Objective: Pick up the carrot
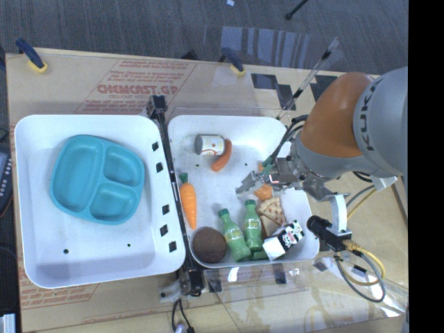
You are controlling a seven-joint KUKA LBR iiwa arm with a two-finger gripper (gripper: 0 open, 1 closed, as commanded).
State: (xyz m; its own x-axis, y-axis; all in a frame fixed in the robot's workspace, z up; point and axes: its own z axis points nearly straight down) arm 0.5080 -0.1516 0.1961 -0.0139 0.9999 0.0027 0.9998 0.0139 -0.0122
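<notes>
The carrot [188, 204], orange with a green top, lies along the left wall of the right bin [244, 126], its green end pointing to the back. My gripper [257, 182] hangs over the right half of that bin, well to the right of the carrot and apart from it. A small orange piece [263, 193] sits just below the gripper. The grey arm with its orange band [333, 120] comes in from the right.
Also in the right bin are a grey can [207, 144], a red-orange sausage [222, 157], two green bottles [233, 235], a brown ball [209, 245], a waffle-like wedge [272, 212] and a black-and-white toy [286, 239]. The left bin [41, 255] holds a blue divided plate [97, 179].
</notes>
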